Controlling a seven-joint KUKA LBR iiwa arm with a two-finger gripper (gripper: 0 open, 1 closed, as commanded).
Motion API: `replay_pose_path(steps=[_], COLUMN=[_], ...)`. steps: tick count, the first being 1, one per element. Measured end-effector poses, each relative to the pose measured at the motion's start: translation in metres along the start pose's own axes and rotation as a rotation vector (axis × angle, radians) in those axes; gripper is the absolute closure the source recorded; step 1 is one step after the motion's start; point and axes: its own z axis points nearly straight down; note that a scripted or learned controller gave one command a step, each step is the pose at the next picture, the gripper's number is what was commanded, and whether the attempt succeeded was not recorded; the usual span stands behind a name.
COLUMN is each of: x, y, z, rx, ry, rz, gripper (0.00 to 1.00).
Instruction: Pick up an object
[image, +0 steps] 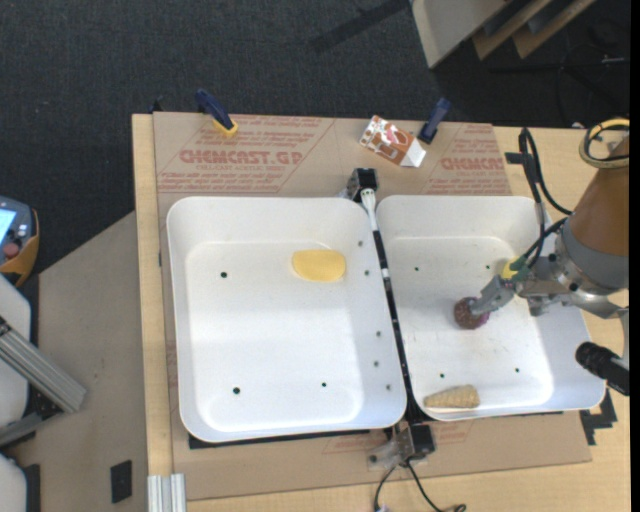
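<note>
A small dark red, roundish object (466, 315) lies in the middle of the right bin (440, 225). My gripper (484, 306) reaches in from the right and its tip sits right at this object, touching or nearly touching its right side. Whether the object is held cannot be made out. A tan cone-shaped piece (452, 399) rests by the right bin's front rim. In the left bin (200, 300), a flat yellow oval (319, 265) lies toward the back right.
The bins sit on a cardboard sheet (250, 150) held by blue clamps (216, 112). A small red-and-white packet (392, 141) lies on the cardboard behind the bins. Cables (535, 185) run along the right bin's right side.
</note>
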Motion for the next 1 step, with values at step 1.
replay_pose_path(steps=[1], x=[0.0151], y=[0.0491], z=[0.1073], rx=[0.001], ry=[0.001], rz=[-0.002], gripper=[0.00])
